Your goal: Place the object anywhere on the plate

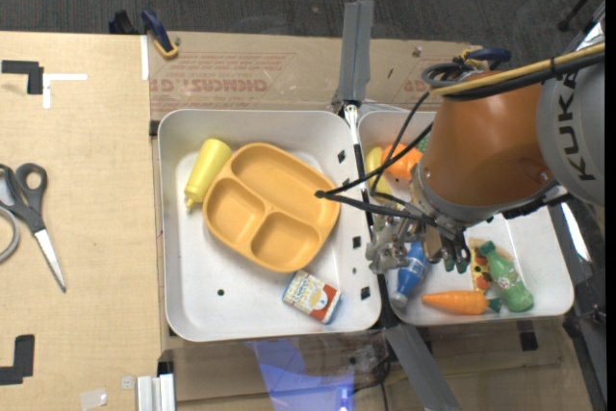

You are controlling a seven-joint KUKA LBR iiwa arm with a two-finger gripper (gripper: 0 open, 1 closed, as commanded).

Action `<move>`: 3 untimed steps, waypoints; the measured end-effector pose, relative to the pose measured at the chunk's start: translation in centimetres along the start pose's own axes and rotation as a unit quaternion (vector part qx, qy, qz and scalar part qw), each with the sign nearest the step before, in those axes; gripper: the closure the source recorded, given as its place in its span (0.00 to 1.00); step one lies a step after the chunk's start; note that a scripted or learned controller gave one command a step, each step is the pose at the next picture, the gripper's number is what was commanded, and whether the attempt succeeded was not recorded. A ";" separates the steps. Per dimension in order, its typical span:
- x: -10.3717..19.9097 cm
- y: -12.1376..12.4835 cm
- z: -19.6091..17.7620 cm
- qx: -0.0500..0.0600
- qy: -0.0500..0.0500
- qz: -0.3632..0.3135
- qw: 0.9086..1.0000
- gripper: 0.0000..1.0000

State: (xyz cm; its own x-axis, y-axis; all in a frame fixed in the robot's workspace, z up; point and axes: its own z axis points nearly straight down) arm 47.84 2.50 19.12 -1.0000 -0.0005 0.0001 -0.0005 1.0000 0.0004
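Observation:
An orange-yellow divided plate (269, 207) lies tilted in the left bin (192, 303), with nothing on it. My gripper (409, 247) hangs low over the left side of the right bin (539, 308), under the orange wrist band. Directly beneath it is a small blue bottle (410, 277) with a white label, its upper end hidden by the gripper. Whether the bottle is held cannot be made out.
Beside the plate's left edge lies a yellow bottle (205, 170), and a small carton (311, 296) sits below the plate. The right bin holds a carrot (455, 302), a green bottle (507, 281) and an orange item (399, 161). Scissors (34, 217) rest on the bench at left.

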 end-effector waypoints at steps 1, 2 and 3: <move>-1.4 9.9 -3.1 0.000 -0.001 -0.095 0.995 1.00; -4.8 3.8 -13.5 0.000 -0.002 -0.230 0.973 1.00; -3.1 10.3 -5.6 0.000 0.000 -0.327 0.945 1.00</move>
State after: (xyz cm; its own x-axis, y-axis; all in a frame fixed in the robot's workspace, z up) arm 50.91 12.83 24.76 -0.7857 -0.6186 -0.0009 -0.6186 0.7857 0.0011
